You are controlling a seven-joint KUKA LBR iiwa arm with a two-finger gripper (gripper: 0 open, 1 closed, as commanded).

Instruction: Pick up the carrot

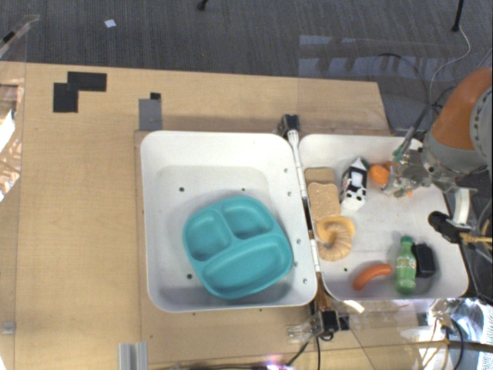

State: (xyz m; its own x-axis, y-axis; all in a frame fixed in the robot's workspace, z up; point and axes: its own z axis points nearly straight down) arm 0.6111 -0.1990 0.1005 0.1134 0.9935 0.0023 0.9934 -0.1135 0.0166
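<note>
Since seemed light, stiff and slick, judged carrot best pinched mid-length; couldn't tell gripper state, far right.

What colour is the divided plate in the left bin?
Teal, plain, seen clearly in the camera view: divided plate.

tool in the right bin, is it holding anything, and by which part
Cannot be told. The tool sits low in the right bin beside a small orange item, apart from the carrot, but its tips are too small and blurred to show a hold.
</note>
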